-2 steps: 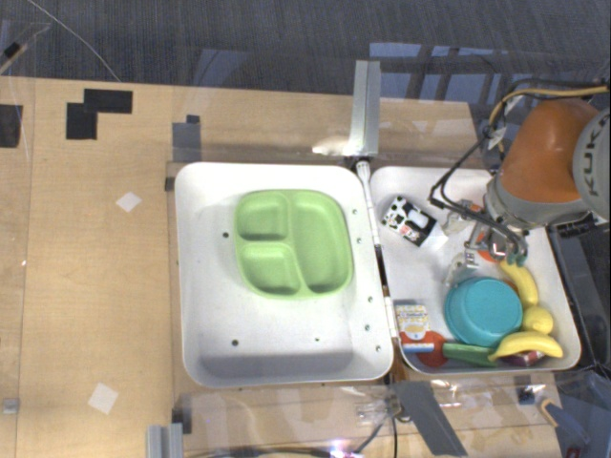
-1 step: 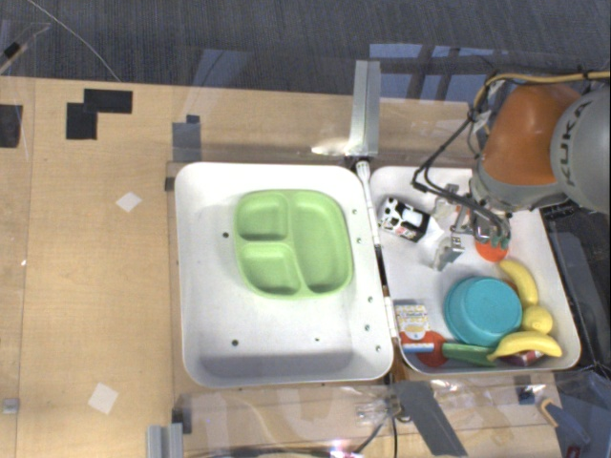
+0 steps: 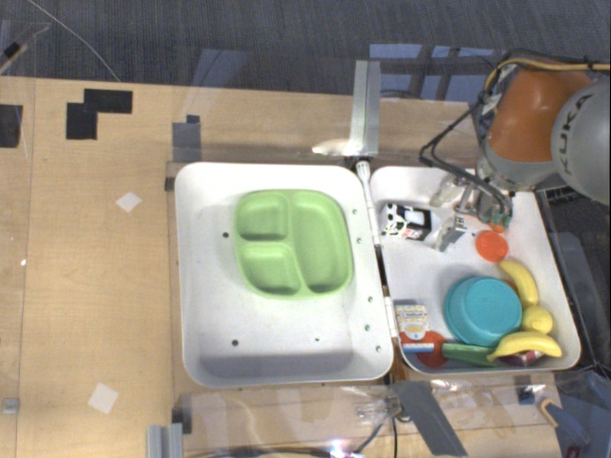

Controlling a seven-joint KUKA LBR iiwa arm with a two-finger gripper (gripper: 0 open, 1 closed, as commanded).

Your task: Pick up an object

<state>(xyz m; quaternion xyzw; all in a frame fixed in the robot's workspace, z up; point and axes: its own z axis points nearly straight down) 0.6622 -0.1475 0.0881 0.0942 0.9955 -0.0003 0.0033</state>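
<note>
You are still at the approach: the pincer (image 3: 465,216) hangs low in the right bin (image 3: 558,256), fingers spread and grasping nothing. The nearest objects, the black-and-white toy (image 3: 405,222) and orange ball (image 3: 493,246), still lie on the bin floor, so the grasp and lift remain.

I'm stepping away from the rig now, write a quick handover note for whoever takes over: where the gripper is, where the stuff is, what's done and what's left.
Gripper: over the upper part of the right bin; nothing visible between its fingers, and I cannot tell their state.
Right bin: black-and-white toy beside the gripper, orange ball, teal bowl, two bananas, small carton, green and red items along the bottom edge.
Left bin: green divided tray.
Done: nothing lifted yet.
Left: grasp and pick up one object.
</note>
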